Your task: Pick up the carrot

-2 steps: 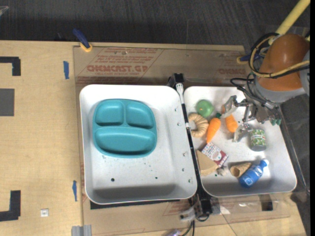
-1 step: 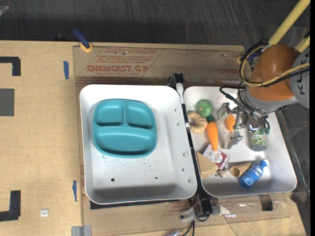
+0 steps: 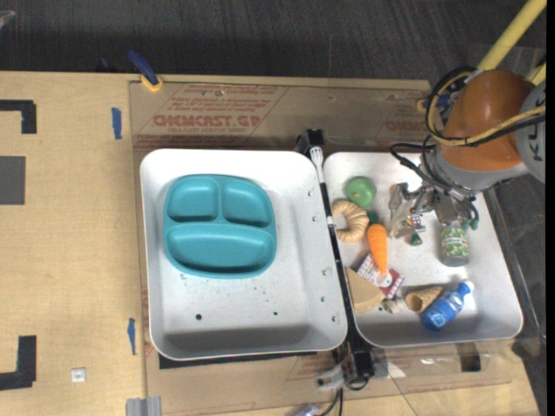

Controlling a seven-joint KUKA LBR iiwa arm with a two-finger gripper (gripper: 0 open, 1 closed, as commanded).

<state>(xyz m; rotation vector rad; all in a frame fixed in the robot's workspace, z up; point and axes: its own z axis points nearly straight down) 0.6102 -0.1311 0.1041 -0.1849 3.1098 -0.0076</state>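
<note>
The orange carrot (image 3: pixel 378 246) lies in the right bin (image 3: pixel 499 271), left of its middle, with its tip pointing toward the near side. My gripper (image 3: pixel 409 213) hangs just to the right of the carrot and slightly farther back, below the orange wrist band. Its metal fingers stand open with nothing between them. The carrot is untouched, a short gap away from the nearest finger.
Around the carrot lie a green ball (image 3: pixel 360 190), a tan pretzel-like ring (image 3: pixel 352 220), a tan wedge (image 3: pixel 365 290), a red packet (image 3: pixel 391 280), a cone (image 3: pixel 422 299), a blue bottle (image 3: pixel 446 308) and a clear jar (image 3: pixel 454 242). The left bin (image 3: pixel 173 310) holds a teal divided plate (image 3: pixel 219 224).
</note>
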